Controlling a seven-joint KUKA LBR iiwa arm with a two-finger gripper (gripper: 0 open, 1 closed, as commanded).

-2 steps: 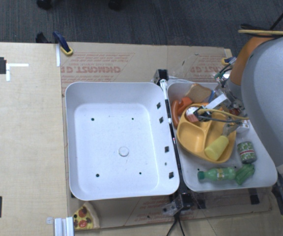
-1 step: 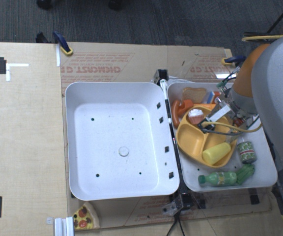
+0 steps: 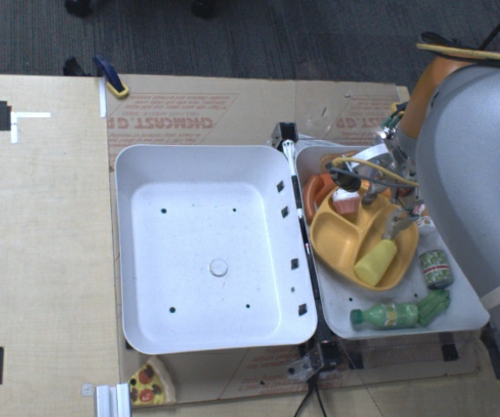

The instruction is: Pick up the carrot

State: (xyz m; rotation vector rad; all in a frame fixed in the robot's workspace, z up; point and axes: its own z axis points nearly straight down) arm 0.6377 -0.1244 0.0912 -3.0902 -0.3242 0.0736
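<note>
1. Orange and narrow, the carrot (image 3: 319, 189) lies at about ten o'clock in the right bin (image 3: 337, 295). It sits close against the bin's left wall, with its lower end seemingly tucked under the rim of a yellow dish (image 3: 341, 241).
2. The pincer (image 3: 395, 220) hangs over the far side of that dish, at roughly four o'clock from the carrot and apart from it. Whether it is apart or together I cannot tell.
3. Nothing orange shows at the pincer, so I judge the approach is the step in hand, with the grasp not yet made.
4. A red-and-white block (image 3: 346, 202) sits just beside the carrot at its four o'clock. A yellow cylinder (image 3: 376, 261) lies in the dish, and a green bottle (image 3: 398, 314) lies at six o'clock in the bin.
5. The next move calls for a shift toward ten o'clock, over the carrot. The pincer would then line up across the carrot's narrow body and descend between the wall and the dish rim, which looks a tight slot.
</note>
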